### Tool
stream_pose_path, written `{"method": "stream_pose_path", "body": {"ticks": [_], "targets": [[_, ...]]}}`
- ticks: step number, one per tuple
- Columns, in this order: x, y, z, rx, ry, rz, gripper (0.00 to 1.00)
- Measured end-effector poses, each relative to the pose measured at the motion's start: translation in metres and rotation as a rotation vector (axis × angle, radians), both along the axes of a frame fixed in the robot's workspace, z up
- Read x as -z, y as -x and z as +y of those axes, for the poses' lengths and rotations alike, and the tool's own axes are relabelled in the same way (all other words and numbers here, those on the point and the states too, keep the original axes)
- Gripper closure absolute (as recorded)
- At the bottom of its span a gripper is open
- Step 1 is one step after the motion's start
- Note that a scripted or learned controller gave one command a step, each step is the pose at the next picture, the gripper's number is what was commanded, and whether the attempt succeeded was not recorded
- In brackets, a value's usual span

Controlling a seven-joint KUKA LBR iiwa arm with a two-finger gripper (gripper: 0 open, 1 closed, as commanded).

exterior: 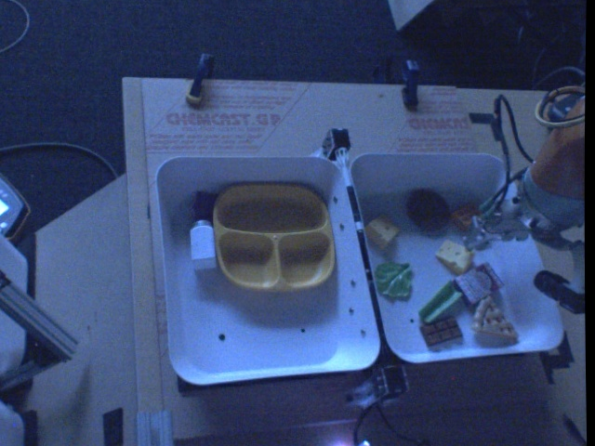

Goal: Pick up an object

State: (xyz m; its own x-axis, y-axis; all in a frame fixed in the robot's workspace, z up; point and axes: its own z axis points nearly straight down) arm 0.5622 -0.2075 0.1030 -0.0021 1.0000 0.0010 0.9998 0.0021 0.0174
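Note:
The right bin (521,342) holds several toy foods. Among them are a dark round piece (428,208), a pale cheese chunk (381,232), a green leaf (393,279) and a yellow cheese wedge (454,256). There are also a small red-orange piece (465,217), a purple-wrapped piece (477,283), a green wedge (441,301), a brown chocolate bar (441,332) and a pizza slice (493,321). My gripper (482,233) hangs low over the bin's right side, between the red-orange piece and the yellow wedge. The dim light hides its tips.
The left bin (186,342) carries a yellow divided plate (274,235) with a white bottle (203,242) at its left side. The arm (558,179) enters over the right bin's right wall. Two clamps (199,77) (410,80) sit at the board's far edge.

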Motion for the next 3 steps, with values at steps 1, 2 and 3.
{"method": "stream_pose_path", "body": {"ticks": [1,2,3], "targets": [[-0.046,0.002,-0.008,0.002,0.005,0.012,1.0],[-0.111,-0.002,-0.008,0.001,0.005,0.009,1.0],[-0.123,-0.003,-0.008,0.001,0.004,0.012,1.0]]}}
